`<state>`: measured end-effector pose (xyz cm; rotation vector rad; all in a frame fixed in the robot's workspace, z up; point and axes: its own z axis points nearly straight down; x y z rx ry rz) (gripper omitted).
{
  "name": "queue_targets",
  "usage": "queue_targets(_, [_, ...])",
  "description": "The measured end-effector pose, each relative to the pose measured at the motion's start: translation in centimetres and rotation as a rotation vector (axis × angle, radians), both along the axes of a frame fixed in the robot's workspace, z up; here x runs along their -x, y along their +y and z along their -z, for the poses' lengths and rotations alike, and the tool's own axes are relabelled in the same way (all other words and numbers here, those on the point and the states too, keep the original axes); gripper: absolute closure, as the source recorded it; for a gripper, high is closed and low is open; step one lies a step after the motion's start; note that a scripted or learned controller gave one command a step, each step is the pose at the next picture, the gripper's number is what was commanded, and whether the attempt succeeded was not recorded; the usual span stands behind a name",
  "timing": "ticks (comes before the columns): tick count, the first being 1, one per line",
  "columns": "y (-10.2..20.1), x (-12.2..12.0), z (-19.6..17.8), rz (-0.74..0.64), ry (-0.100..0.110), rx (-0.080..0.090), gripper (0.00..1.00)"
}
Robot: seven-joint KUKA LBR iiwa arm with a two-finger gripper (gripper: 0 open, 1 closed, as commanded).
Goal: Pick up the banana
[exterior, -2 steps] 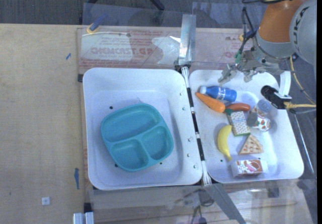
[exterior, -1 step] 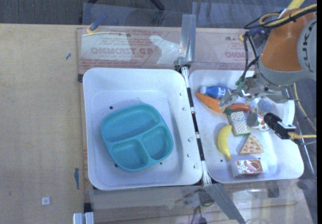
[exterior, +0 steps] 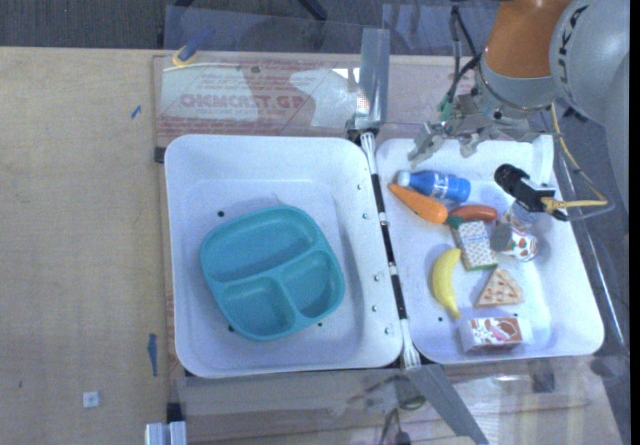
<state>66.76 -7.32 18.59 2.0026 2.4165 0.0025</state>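
Two shallow white bins sit side by side on a wooden bench, with a printed cardboard sheet lying beyond them. The left bin holds a teal divided plate. The right bin holds the loose items, grouped close together so that selection requires care.

The banana lies near the middle of the right bin, curved, with its long axis running near to far. It sits just left of a green-faced card and a pizza slice toy, and near of a carrot and a blue bottle. A small printed box lies at the near right.

The gripper hangs over the far edge of the right bin, beyond the bottle, well apart from the banana. Its fingers appear spread apart and hold nothing.

Judgement: the pick is not yet begun. The open left side of the banana offers finger clearance.
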Motion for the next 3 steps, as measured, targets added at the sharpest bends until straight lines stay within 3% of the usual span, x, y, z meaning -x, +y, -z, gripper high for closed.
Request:
queue_targets(1, [-3.9,4.3,5.6,0.022,0.003,0.0,0.0])
queue_targets(2, [-0.5,11.6,0.1,-0.106,0.004,-0.001,0.0])
queue_targets(3, [3.2,5.4,0.1,-0.207,0.0,0.001,0.0])
